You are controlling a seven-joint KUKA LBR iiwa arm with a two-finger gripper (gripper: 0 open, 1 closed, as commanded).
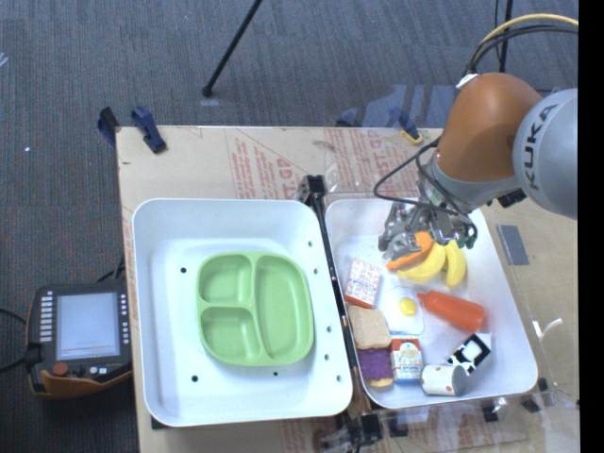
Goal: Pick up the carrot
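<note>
Camera view: hand (412,242) is low in the right bin (505,295), at the bananas (436,262); a small orange piece sits at its tips, but grasp or release cannot be judged. Carrot (453,309) lies free on the bin floor, just below-right of the hand, long axis running upper-left to lower-right, near the fried egg (406,310).

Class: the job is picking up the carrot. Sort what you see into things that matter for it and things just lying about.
Part of the job:
small orange carrot
end effector
right white bin

Lying about:
yellow bananas
orange bottle
fried egg
toast slice
green divided plate
left white bin
</note>
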